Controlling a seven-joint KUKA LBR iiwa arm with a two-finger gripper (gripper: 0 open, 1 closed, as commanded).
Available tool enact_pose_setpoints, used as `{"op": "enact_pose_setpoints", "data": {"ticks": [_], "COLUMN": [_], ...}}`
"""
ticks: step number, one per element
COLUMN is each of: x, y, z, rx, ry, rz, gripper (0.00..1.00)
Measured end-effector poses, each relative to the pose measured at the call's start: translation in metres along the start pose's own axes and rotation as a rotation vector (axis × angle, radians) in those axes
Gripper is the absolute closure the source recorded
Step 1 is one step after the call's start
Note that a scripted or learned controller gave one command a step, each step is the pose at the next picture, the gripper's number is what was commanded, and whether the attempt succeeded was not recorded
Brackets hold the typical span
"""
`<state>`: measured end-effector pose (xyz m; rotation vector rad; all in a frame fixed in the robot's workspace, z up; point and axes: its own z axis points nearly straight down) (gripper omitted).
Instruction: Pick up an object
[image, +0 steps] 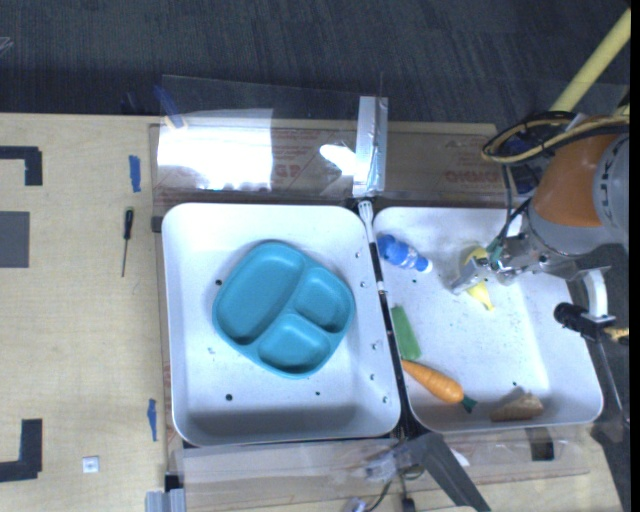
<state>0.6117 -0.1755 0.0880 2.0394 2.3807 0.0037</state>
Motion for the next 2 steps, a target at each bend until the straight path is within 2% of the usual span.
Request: {"op": "enact_pose_setpoints", "data": {"ticks": [1, 2], "x": [0.001, 0.096], "y": [0.002, 0.0], "z": [-0.011, -0.1], "rx": [-0.004, -0.002], "ry": [-0.002, 0.004], "rz": [-0.003, 0.1], "gripper": [1.0, 1.0]}}
